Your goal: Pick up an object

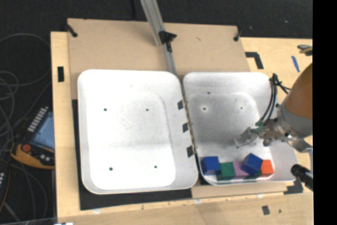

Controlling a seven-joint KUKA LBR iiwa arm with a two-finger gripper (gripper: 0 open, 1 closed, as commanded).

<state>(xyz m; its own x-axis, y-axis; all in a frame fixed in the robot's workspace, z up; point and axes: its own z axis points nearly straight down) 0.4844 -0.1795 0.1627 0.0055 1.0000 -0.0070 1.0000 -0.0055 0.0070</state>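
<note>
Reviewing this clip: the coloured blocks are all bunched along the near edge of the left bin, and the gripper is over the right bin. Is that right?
Not quite. The camera view shows the blocks, two blue blocks, a green block, a pink block and an orange block, bunched along the near edge of the right bin, not the left bin. The gripper is over the right bin, as you said.

Handheld pendant (39, 137), perhaps; floor cables (16, 60)
</note>
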